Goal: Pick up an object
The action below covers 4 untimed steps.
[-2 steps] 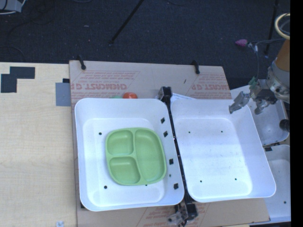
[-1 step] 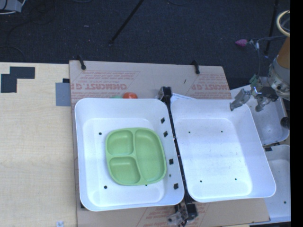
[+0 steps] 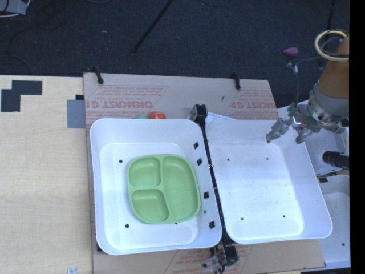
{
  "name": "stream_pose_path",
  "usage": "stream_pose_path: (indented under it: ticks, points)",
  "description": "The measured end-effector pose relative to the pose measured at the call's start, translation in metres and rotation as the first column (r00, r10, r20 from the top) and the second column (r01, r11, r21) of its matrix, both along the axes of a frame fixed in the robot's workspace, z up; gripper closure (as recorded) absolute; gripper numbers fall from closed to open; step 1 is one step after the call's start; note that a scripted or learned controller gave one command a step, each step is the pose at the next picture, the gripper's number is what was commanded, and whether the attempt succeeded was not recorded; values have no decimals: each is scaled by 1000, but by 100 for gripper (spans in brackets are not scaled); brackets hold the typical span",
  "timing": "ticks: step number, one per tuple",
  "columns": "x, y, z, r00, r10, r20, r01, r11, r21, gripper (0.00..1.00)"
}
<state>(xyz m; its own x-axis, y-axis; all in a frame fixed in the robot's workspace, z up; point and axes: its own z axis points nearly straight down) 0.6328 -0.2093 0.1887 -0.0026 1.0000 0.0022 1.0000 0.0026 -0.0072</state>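
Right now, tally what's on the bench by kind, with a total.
White bins: 2, left and right
Green divided plates: 1, in the left bin
Small orange-red things: 1, behind the left bin
Total: 4

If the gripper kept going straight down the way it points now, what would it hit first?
Probably the bare floor of the right bin, near its upper right corner. The gripper hangs over that corner with nothing under it. Its height is hard to judge from this slanted view. The green divided plate lies in the left bin, well off that line.
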Motion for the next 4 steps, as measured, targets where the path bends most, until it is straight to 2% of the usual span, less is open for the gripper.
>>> stream_pose_path:
  ticks: [1, 2, 3, 4]
  points:
    - [2, 2, -64, 1000, 2, -1, -2, 1000, 0, 0]
    - [1, 4, -104, 1000, 3, 2, -3, 1000, -1, 0]
    - [2, 4, -91, 1000, 5, 5, -5, 1000, -2, 100]
    - [6, 2, -27, 1000, 0, 12, 0, 1000, -4, 100]
